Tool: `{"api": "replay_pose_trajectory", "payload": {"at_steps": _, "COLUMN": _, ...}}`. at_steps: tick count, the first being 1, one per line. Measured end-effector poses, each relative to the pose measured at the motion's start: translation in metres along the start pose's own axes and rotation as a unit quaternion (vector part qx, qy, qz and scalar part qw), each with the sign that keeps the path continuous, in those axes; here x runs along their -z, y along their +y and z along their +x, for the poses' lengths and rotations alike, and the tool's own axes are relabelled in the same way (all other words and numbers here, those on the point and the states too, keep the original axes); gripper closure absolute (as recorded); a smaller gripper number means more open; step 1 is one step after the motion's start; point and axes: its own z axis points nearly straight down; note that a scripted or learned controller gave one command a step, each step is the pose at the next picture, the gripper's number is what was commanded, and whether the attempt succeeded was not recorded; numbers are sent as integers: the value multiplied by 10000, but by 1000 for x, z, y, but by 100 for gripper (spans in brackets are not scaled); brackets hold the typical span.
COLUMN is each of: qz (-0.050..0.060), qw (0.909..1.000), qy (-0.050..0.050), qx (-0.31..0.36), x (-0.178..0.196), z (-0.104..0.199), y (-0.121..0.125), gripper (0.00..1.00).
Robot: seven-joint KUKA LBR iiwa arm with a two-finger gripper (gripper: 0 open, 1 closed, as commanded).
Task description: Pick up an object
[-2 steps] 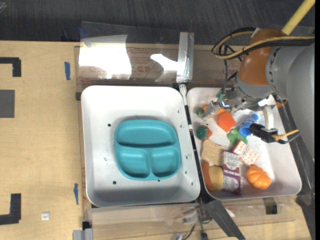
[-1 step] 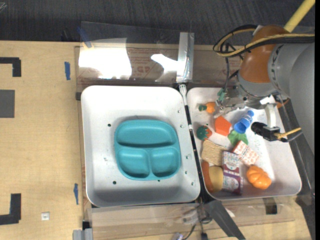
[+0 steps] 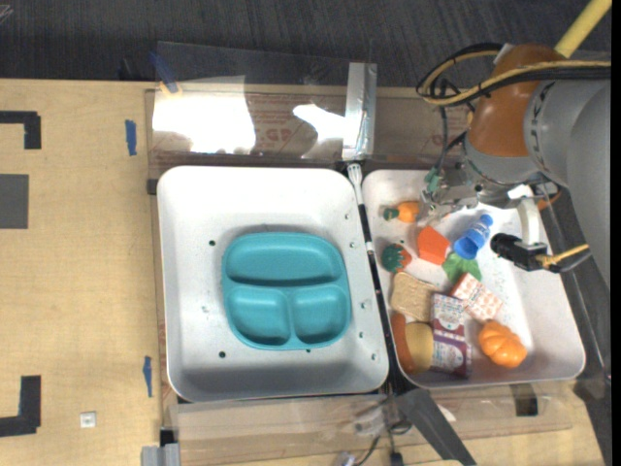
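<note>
The right bin (image 3: 553, 318) holds a jumble of toy food. A small orange piece (image 3: 408, 212) lies at its far left corner, with an orange-red cup (image 3: 433, 245) and a blue bottle (image 3: 473, 235) just in front. Nearer the front are a tan cracker (image 3: 411, 296), a red-and-white packet (image 3: 480, 298), a purple carton (image 3: 449, 332), a yellow lump (image 3: 418, 339) and an orange pumpkin (image 3: 503, 345). A green piece (image 3: 393, 256) lies by the left wall. My gripper (image 3: 442, 192) hangs over the bin's far end, right of the small orange piece and above the cup.
The left bin (image 3: 184, 260) carries a teal divided plate (image 3: 286, 288). A clear panel (image 3: 252, 115) and a metal bracket (image 3: 359, 110) stand behind the bins. Cables (image 3: 456, 76) loop off the arm's wrist at the upper right.
</note>
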Motion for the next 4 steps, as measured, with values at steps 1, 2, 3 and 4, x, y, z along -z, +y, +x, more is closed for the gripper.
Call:
{"api": "replay_pose_trajectory", "payload": {"at_steps": 1, "qz": 7, "qw": 10000, "qy": 0, "qx": 1, "x": -1, "z": 0, "y": 0, "gripper": 0}}
{"api": "replay_pose_trajectory", "payload": {"at_steps": 2, "qz": 36, "qw": 10000, "qy": 10, "qx": 4, "x": 9, "z": 0, "y": -1, "gripper": 100}}
{"api": "replay_pose_trajectory", "payload": {"at_steps": 3, "qz": -34, "qw": 9999, "qy": -8, "qx": 113, "x": 81, "z": 16, "y": 19, "gripper": 100}}
{"api": "replay_pose_trajectory", "payload": {"at_steps": 4, "qz": 7, "qw": 9997, "qy": 4, "qx": -248, "x": 77, "z": 35, "y": 20, "gripper": 100}}
